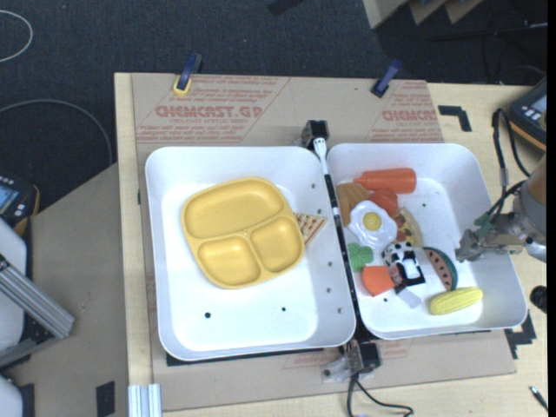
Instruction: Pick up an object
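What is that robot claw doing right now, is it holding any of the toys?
Gripper: over the right white bin, near its right wall; no toy visible in it, and open or closed cannot be told.

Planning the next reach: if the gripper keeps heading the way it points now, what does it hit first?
The gripper points left across the right bin. First in line looks like the watermelon slice, just ahead; height above it is unclear from this slanted view.

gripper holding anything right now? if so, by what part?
Nothing is held. The gripper sits over bare floor at the right side of the right bin, apart from the watermelon slice and corn cob.
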Robot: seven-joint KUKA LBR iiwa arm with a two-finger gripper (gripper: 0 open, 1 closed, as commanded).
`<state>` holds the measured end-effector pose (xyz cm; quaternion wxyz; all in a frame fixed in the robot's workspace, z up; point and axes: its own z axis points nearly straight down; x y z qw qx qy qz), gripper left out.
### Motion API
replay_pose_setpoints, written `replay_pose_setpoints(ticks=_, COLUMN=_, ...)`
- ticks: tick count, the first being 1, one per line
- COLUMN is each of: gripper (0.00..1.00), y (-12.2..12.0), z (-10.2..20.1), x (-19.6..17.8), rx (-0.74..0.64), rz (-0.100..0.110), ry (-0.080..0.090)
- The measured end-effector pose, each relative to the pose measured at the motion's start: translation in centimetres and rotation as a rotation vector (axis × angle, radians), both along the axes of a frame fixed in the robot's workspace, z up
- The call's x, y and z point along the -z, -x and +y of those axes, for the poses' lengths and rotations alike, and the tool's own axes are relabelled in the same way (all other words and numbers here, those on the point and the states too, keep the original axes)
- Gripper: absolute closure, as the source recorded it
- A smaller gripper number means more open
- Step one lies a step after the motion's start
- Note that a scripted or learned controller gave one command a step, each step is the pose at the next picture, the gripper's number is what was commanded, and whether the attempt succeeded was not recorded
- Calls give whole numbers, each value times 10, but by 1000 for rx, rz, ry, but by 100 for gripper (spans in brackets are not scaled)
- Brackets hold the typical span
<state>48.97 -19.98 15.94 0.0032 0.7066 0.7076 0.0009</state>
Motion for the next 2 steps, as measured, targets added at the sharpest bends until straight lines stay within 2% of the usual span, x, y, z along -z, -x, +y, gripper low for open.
replay_pose_setpoints(ticks=1, gripper=100, y=5, z=5, x=-59, rx=0, rz=-2, ry=1)
replay_pose_setpoints(ticks=2, gripper=100, y=4, z=5, x=-66, rx=0, rz=2, ry=-1)
